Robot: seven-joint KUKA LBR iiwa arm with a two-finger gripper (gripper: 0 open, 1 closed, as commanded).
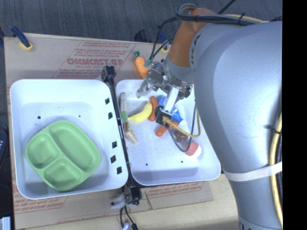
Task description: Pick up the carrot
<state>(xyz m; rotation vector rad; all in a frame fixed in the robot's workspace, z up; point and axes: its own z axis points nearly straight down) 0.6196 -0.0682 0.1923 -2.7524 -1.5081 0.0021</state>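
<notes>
camera view: claw point(146, 86) hangs over the far left corner of the right bin point(158, 164), reaching in from the right under the grey arm point(240, 104) with its orange band. Can't tell if the claw is released or clenched, the wrist hardware blocks it

Carrot point(140, 66), orange with a green top, is just beyond the claw on the far side, at or past the bin's far rim over the cardboard point(86, 56). Can't tell if it touches the claw; it does not read as grasped

Nearer the camera than the claw, on the bin floor: yellow banana point(141, 114), close. An orange-red piece point(153, 102) lies between banana and wrist, touching or almost touching the banana's right end. A second orange piece point(160, 131) is a bit further toward the camera. A blue item point(175, 114) is to the claw's right, partly under the wrist. A reddish piece point(192, 150) is well off to the right and near, at the arm's edge

Left of the claw along the bin divider: a small striped thing point(123, 101), then a tan bit point(128, 134) nearer the camera

The arm's bulk covers the right bin's right side

Well left of the claw: left bin point(19, 99) with a green divided plate point(62, 155). Black clip point(109, 72) at the far end of the divider. Blue clamp point(21, 37) at the bench's far left corner
</notes>
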